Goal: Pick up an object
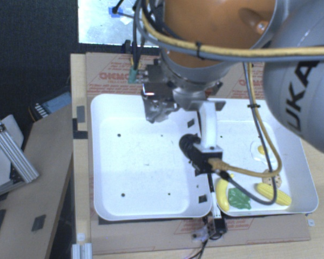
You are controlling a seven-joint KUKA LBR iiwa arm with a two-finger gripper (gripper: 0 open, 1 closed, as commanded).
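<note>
gripper (161, 111) hangs over the left bin (105, 144), can't tell its grip; looks pre-grasp, next it needs to reach the banana (222, 196) right of that bin

— How's the light?
— Bright and even from above; the white bins (135, 161) nearly wash out, shadows soft.
— Sharpness?
— The orange band (216, 15) looms blurred with a glossy highlight; overall grainy, corners dark
</note>
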